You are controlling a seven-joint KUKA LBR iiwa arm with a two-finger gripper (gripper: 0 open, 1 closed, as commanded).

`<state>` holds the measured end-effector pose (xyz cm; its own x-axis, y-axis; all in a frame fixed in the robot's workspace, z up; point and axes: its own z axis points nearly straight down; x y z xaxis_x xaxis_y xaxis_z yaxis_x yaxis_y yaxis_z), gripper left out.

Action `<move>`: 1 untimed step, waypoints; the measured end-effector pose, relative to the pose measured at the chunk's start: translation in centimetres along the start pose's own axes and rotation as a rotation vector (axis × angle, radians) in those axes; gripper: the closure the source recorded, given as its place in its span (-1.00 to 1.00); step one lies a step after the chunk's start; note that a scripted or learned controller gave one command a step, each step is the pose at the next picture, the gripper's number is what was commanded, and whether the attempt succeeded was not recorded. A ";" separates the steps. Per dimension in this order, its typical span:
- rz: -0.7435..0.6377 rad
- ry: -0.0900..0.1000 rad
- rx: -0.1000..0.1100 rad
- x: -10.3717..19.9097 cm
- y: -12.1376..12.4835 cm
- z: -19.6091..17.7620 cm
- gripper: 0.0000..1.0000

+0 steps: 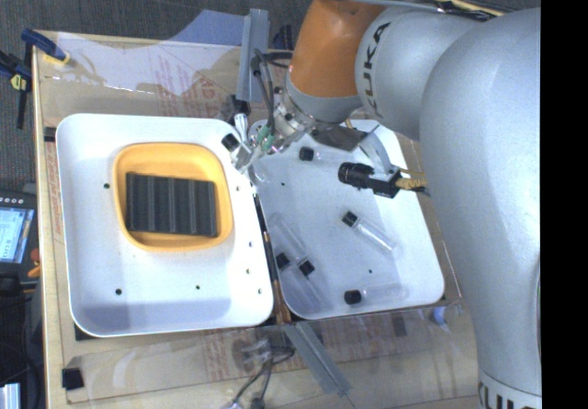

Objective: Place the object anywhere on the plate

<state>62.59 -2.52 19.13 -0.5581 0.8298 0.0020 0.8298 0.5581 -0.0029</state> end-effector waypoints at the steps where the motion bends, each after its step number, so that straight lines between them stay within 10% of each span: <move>1: 0.000 0.000 0.000 0.0 0.0 0.0 -1.00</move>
